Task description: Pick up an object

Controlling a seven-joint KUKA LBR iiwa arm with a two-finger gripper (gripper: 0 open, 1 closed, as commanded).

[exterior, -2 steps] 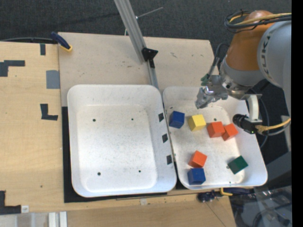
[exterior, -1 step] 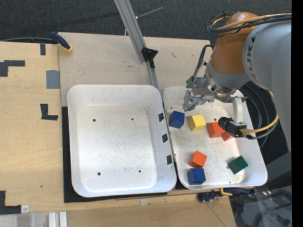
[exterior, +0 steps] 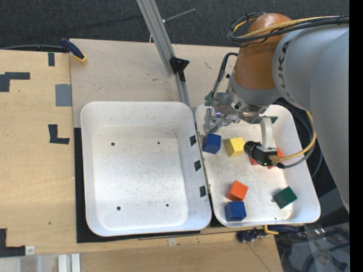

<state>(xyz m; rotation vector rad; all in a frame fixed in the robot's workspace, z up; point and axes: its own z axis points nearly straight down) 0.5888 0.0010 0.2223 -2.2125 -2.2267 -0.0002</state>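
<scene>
A: Why is the gripper (exterior: 214,119) parked there?
B: Likely lining up on the blue cube (exterior: 211,143) just below it, right bin (exterior: 303,200), near the divider. Fingers' state: cannot tell.
A: Counts?
B: Two blue, counting another blue cube (exterior: 235,210); yellow cube (exterior: 234,147), orange cube (exterior: 238,190), green cube (exterior: 285,197) one each.

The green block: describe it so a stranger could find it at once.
Look in the right bin, the one the arm reaches over. The green block sits near its lower right corner, right of the orange block. It is the only green one there.
</scene>
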